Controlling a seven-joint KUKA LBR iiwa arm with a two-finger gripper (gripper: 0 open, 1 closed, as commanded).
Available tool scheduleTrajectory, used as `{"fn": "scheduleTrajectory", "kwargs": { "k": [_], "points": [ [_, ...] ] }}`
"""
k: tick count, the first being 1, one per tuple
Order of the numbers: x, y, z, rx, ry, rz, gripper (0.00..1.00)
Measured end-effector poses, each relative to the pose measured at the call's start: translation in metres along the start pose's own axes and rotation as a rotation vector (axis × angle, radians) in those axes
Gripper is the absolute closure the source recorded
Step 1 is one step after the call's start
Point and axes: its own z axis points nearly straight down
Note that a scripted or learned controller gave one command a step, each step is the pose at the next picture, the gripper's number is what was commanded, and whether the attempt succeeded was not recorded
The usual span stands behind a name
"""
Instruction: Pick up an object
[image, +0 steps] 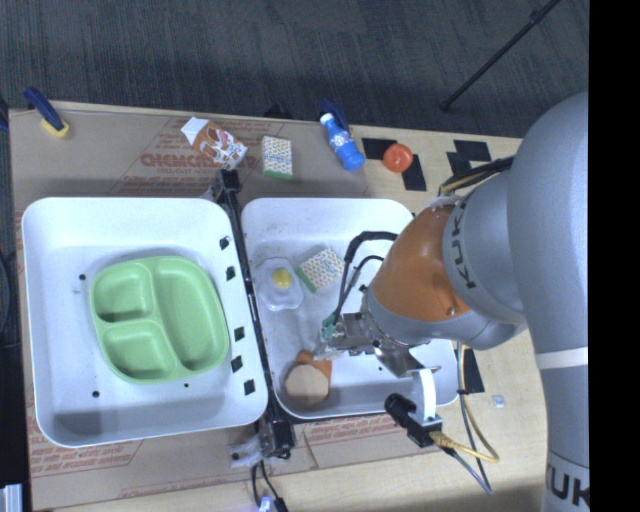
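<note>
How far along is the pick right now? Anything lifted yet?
Done: the arm has reached into the right bin, with the gripper low beside the tan bread-like item. In hand: nothing visibly lifted; that item, the small box and the clear cup with yellow inside all lie in the bin. Left: grasp and lift one. The green tray sits in the left bin.

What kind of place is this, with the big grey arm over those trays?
Probably a robotics lab test bench. The grey and orange robot arm reaches into one of two shallow white bins holding props like a green divided plastic plate, and loose cables trail over the cardboard-covered benchtop.
</note>
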Motion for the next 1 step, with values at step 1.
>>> {"fn": "scheduleTrajectory", "kwargs": {
  "k": [1],
  "points": [
    [0.0373,0.0002,-0.1158,-0.005,-0.002,0.009,1.00]
  ]
}}
